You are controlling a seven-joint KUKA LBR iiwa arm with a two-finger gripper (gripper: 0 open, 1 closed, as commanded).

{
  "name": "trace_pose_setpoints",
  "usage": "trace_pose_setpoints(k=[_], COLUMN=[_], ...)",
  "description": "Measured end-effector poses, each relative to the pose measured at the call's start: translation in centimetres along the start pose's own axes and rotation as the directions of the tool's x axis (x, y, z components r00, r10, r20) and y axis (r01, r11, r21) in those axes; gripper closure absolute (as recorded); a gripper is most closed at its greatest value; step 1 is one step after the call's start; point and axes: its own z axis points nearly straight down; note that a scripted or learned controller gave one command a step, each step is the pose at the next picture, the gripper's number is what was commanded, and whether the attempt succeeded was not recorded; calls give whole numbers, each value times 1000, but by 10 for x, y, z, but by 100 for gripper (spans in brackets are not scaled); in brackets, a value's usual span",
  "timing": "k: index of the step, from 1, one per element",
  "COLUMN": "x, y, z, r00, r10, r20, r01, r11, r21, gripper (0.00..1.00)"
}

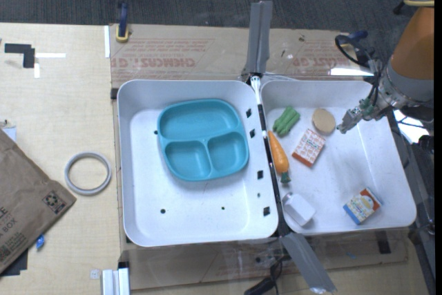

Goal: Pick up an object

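Gripper (347, 122) hung over right bin (387, 217), near its far right rim; finger state could not be told. Round disc (323, 121) lay just left of it, patterned packet (309, 147) beyond. Bare floor lay nearer the camera. Packet print unreadable.

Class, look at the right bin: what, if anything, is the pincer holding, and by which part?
Nothing. The pincer hovers over bare bin floor just right of the tan disc, with no object between its fingers.
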Motion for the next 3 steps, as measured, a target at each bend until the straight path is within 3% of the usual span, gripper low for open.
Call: trace_pose_setpoints(k=[1,2,3], x=[48,64,95], y=[36,5,-76], z=[75,77,63], r00=[999,997,988], r10=[43,72,155], r20=[3,16,-3], r01=[-43,-71,-155], r11=[999,997,988], r21=[-7,-29,4], gripper=[0,0,0])
